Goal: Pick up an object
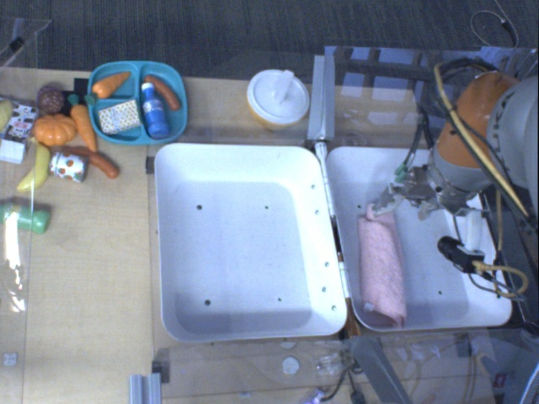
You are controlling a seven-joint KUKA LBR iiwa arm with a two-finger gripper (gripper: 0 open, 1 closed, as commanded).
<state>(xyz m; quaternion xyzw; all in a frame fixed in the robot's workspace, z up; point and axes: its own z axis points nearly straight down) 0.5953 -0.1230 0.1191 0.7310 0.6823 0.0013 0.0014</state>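
Item: rolled pink cloth (381, 268), lying lengthwise in the right bin (472, 314), close against that bin's left wall, its top end near the arm's hand (402, 194)

Handling, as I judge it: light and soft, likely to sag or unroll when lifted; no hard edge to catch, so nothing fragile or slippery about it. Best taken across the roll at its middle, fingers pinching down into the bulk of it, well away from the bin wall so one finger is not blocked

Look: pale pink, fuzzy like a towel, rolled into a long bundle, slightly thicker at the lower end

Hand: just above the cloth's top end, low inside the right bin; from here I cannot tell whether it is spread or closed, and nothing is seen held in it

Also present: left bin (244, 326); a teal divided plate (174, 78) with toy food on the worktop (84, 310); a white lidded cup (278, 97) behind the bins
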